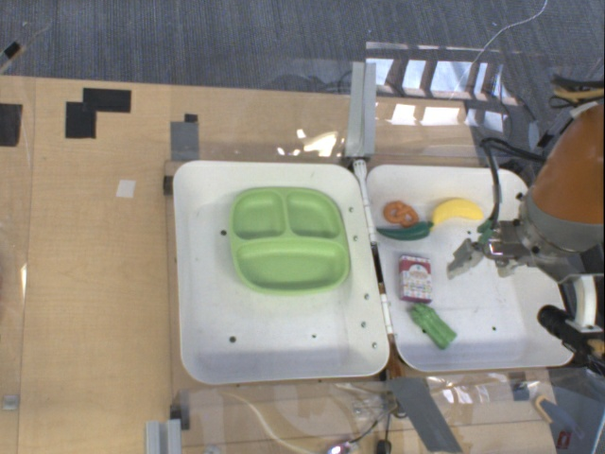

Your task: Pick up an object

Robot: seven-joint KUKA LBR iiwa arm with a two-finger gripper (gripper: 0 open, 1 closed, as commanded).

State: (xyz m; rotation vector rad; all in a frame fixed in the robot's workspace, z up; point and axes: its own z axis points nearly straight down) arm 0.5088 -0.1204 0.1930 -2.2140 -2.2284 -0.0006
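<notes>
Camera view, landmark: the small card box (415, 279) lying flat in the right bin (492, 343).

- Gripper (470, 253) hangs just right of the box and slightly up-frame, over bare bin floor. Fingers look spread a little, nothing between them; it holds nothing.
- Candidates: the box itself; a green pickle-shaped piece (432, 325) just below it; a banana (457, 211) up-frame and right; a brown pretzel-like piece (400, 214) straight up-frame.
- Left of the box, across the divider: left bin (203, 282) with a green divided plate (288, 239).

Judgement: nothing lifted yet. The banana or the box is nearest. Best to centre over one item, turn the fingers across its narrow side, descend fully before closing.
</notes>
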